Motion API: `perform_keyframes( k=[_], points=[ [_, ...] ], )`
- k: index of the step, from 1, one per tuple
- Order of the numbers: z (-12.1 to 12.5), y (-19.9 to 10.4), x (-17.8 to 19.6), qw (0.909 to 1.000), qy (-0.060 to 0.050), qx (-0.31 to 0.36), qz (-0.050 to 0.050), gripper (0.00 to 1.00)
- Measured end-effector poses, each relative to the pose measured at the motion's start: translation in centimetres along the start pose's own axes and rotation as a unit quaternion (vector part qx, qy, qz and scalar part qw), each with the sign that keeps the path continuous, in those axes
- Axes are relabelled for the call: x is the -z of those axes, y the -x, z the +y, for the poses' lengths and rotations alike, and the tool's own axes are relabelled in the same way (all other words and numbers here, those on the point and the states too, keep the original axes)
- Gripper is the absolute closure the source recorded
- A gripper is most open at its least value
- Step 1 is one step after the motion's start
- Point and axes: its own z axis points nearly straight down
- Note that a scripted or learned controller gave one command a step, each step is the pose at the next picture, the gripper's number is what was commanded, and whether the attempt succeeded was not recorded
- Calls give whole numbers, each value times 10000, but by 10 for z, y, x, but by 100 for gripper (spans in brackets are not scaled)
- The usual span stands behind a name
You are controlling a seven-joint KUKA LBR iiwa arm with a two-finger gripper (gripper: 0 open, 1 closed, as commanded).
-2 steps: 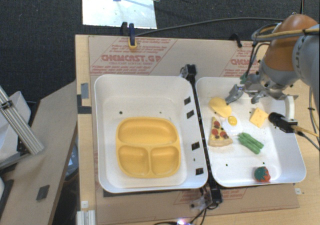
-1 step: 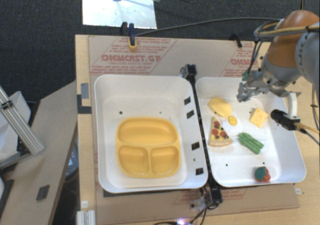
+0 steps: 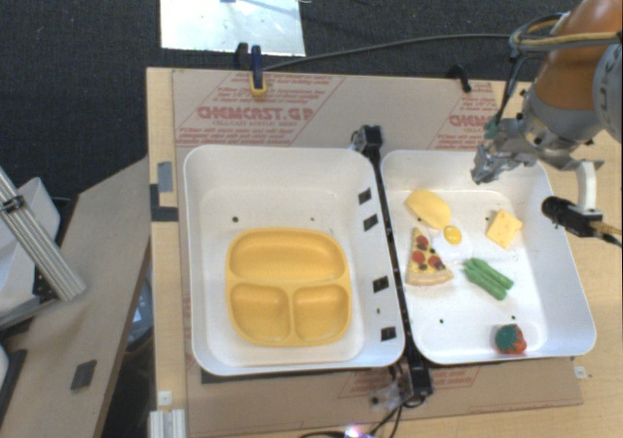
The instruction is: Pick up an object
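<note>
Toy foods (image 3: 429, 259), seemingly plastic, scattered flat in right bin (image 3: 565, 261)

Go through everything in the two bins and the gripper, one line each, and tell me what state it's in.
gripper: above the right bin's far edge, nothing between its fingers
yellow tray: flat in the left bin
pizza slice: flat, right bin
cheese wedge: lying loose
green beans: lying loose
yellow lemon piece: lying loose

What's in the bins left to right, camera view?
Yellow divided tray → pizza slice → green beans → cheese wedge. The hand hovers over the right bin's far edge.
</note>
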Motion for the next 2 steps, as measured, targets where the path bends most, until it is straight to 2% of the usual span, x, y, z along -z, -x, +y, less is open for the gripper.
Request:
perform_keyframes(
  k=[1,2],
  points=[
    [1,0,21,10000,-12,1,3,100],
    [-16,-50,34,10000,-24,23,18,100]
  ],
)
